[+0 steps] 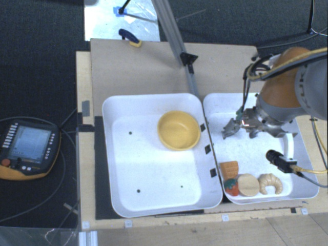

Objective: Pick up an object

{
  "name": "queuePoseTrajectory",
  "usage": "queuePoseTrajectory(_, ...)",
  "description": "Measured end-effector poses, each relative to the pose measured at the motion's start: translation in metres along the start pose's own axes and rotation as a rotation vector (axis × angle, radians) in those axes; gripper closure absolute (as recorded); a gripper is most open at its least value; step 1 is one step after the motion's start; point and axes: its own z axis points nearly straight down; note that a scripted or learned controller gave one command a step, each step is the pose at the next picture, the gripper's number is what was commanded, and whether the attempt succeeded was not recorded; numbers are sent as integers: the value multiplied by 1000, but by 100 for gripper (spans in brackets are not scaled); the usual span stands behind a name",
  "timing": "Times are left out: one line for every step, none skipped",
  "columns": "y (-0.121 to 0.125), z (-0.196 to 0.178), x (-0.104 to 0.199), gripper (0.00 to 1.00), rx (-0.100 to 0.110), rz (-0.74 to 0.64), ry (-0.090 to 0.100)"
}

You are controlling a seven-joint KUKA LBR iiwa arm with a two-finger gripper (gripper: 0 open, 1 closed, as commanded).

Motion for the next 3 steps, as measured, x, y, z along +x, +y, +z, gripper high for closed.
queuePoseTrajectory(-1, 52, 0, 0, -1, 0, 0)
queuePoseTrajectory(1, 39, 0, 100, -6, 0, 0)
queuePoseTrajectory(-4, -5, -1, 100, -8, 0, -1)
